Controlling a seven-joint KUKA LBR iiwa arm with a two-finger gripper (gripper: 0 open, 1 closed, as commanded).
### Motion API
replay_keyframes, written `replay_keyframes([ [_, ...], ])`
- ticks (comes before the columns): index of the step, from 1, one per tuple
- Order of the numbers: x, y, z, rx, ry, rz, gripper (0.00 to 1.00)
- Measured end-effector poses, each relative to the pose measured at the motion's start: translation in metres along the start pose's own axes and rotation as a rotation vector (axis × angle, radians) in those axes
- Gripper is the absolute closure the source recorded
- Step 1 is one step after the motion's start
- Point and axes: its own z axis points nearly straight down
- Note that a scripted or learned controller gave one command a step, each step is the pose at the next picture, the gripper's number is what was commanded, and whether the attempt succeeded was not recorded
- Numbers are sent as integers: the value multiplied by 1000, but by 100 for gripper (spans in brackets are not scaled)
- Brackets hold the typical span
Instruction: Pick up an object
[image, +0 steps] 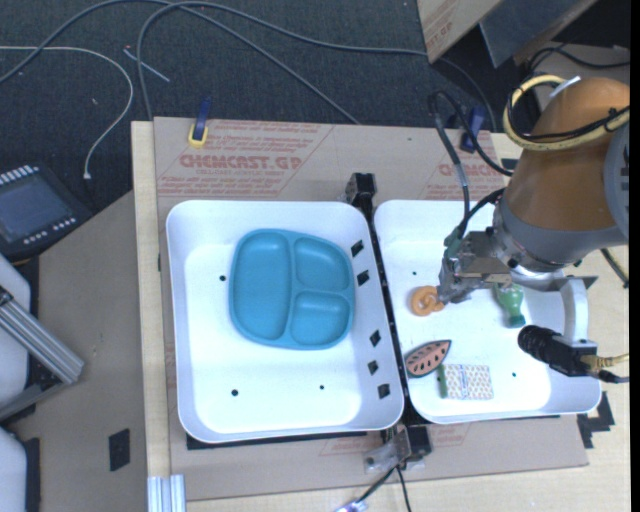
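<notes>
Right bin (400, 235): holds all loose items; landmark for this entry. Claw (452, 285): low over the bin's middle, spread not readable from above. Orange round piece (428, 301): just beside the claw on the side toward the left bin (190, 300), likely touching; probable target; no clear long axis. Green piece (512, 305): on the claw's far side. Leaf-shaped piece (428, 356) and speckled packet (467, 382): nearer the bin's front edge. Blue divided plate (292, 288): in the left bin.
</notes>
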Motion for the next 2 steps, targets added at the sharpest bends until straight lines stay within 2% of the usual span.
replay_keyframes([
  [1,52,0,21,7,0,1,100],
  [2,106,6,18,1,0,0,100],
])
